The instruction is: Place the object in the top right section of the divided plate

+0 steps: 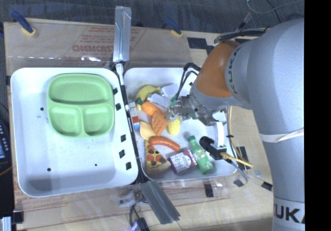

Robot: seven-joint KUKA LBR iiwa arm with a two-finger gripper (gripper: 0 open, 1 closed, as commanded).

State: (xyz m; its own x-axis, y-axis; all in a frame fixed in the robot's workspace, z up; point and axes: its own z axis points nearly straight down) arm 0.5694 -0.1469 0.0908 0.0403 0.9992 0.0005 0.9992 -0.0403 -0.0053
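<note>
- The grey arm bears white letters "UK" at the lower right, cut off by the frame edge.
- The cardboard sheet carries red print, too blurred to read.

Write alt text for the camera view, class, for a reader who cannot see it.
A grey and orange robot arm reaches from the right over the right bin, which holds toy food: banana, corn cob, pizza slice, green bottle. The left bin holds a green divided plate, nothing in its sections.
</note>
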